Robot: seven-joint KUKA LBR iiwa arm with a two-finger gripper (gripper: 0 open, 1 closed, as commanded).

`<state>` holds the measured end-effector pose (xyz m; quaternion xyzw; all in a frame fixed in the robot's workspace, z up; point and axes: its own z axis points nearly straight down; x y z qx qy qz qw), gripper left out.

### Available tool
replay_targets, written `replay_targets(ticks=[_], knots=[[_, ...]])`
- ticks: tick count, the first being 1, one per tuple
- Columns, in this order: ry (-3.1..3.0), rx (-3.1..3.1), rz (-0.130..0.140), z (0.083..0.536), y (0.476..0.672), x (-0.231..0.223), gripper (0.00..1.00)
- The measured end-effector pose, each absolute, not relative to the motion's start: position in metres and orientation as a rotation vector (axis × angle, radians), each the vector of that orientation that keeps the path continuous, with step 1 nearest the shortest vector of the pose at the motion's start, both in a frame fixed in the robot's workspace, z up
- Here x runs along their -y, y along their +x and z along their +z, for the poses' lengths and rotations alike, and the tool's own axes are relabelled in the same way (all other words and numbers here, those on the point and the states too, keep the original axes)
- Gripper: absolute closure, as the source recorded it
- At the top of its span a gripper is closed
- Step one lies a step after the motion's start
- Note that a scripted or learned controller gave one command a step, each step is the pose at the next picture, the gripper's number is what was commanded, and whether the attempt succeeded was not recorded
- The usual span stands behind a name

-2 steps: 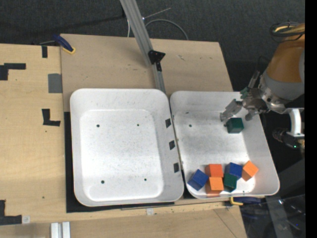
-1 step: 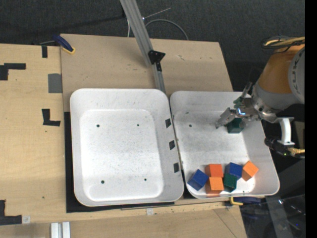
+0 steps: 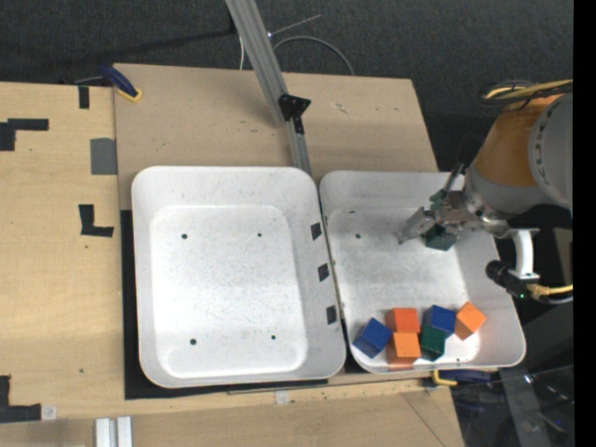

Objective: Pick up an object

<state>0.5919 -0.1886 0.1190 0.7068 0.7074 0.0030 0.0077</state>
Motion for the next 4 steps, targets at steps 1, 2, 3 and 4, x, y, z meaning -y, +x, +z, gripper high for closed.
replay_targets(ticks=[1, 2, 3, 4], knots=[[2.209, -2.213, 0.007, 0.127, 0.591, 0.188, 1.0], [2.218, -2.221, 0.002, 0.169, 0.593, 0.189, 1.0], [2.217, -2.221, 0.002, 0.222, 0.593, 0.188, 1.0], [2.216, -2.23, 0.0, 0.214, 0.589, 0.131, 1.0]])
